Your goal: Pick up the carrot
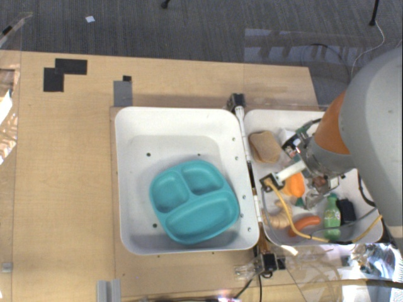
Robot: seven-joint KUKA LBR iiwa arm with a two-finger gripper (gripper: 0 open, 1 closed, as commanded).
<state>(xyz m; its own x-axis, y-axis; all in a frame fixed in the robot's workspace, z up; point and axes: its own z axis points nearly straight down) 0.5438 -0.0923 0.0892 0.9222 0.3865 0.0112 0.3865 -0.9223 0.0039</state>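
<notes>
Arm (371,112) leans in from right over right bin (315,119) | gripper (301,180) low at carrot (293,184), pincer state unclear | carrot's axis can't be told, half hidden

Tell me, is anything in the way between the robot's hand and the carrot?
Nothing visible is. The gripper sits low in the right bin, right beside the orange carrot. The green bottle and the brown bread lie off to the sides, not between them.
</notes>
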